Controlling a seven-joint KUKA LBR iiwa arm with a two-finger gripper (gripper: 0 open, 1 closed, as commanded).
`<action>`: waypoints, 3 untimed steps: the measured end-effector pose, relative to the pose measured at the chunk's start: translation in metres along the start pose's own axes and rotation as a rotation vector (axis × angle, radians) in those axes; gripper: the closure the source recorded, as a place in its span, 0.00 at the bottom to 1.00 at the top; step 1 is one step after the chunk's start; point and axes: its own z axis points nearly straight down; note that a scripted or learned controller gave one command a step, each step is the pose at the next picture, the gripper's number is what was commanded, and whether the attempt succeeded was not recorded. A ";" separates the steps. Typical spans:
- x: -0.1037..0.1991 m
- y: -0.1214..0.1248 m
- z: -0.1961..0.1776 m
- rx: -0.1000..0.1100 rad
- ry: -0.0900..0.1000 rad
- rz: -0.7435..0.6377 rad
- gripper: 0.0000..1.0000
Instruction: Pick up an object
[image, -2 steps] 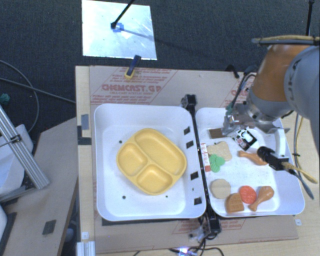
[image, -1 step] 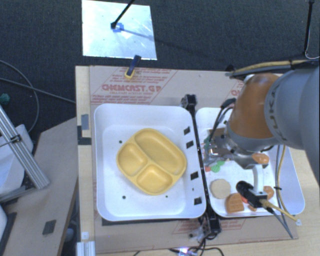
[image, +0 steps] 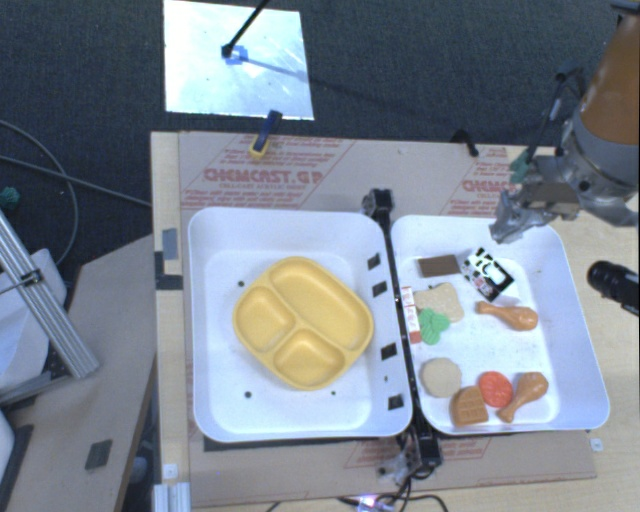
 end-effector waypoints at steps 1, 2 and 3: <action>0.116 0.048 -0.136 0.001 0.007 -0.013 1.00; 0.171 0.099 0.204 0.032 0.000 -0.004 1.00; 0.183 0.055 0.277 0.030 0.001 0.002 1.00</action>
